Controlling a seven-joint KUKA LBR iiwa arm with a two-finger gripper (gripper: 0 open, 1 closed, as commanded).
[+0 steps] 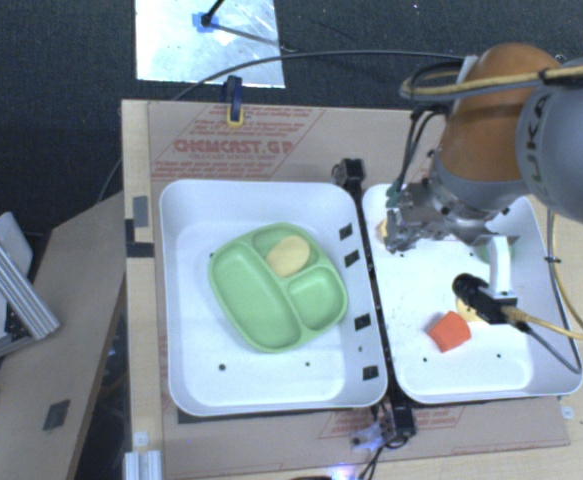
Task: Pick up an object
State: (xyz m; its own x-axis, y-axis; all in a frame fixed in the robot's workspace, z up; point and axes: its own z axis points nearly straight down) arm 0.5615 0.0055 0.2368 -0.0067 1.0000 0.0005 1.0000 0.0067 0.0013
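A brown cardboard sheet (pixel 241 143) with red lettering is spread over the bench, and the two white bins are set side by side on it. The grey arm (pixel 561 138), with its orange band, is brought in from the right and is held over the far part of the right bin (pixel 441 378). The left bin (pixel 186 298) is taken up largely by a green divided plate (pixel 256 308), which is laid flat near its middle and turned at a slant. The gripper (pixel 399 236) is lowered at the far left corner of the right bin, close to the wall shared with the left bin. Whether it is released or clenched cannot be told from this view, and nothing is seen to be grasped in it. An orange block (pixel 449 331) is seen on the floor of the right bin, toward the near side, well apart from the gripper. A yellow lump (pixel 290 256) is lodged in the farther of the plate's two small compartments. A small pale-yellow speck (pixel 381 230) is seen just left of the gripper; what it is cannot be told.
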